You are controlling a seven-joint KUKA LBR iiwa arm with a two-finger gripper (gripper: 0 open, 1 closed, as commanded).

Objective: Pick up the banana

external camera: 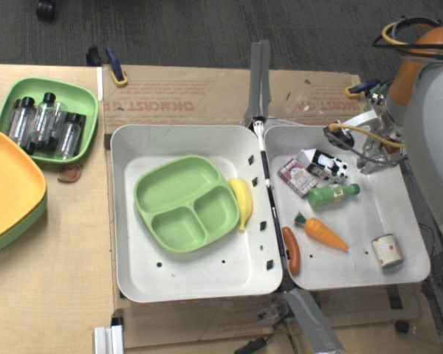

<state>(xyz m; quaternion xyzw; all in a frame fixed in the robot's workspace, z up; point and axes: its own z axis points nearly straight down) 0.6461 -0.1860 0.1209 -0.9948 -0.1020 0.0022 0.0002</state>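
The yellow banana lies in the left bin, tucked against the right edge of a green divided plate. My gripper hangs over the far right part of the right bin, well to the right of the banana and apart from it. Below the orange band, the grey arm comes down along the right side. Nothing shows at the gripper's tip.
The right bin holds a pink packet, a black-and-white toy, a green bottle, a carrot, a sausage and a small can. A green tray of bottles and orange plates sit far left.
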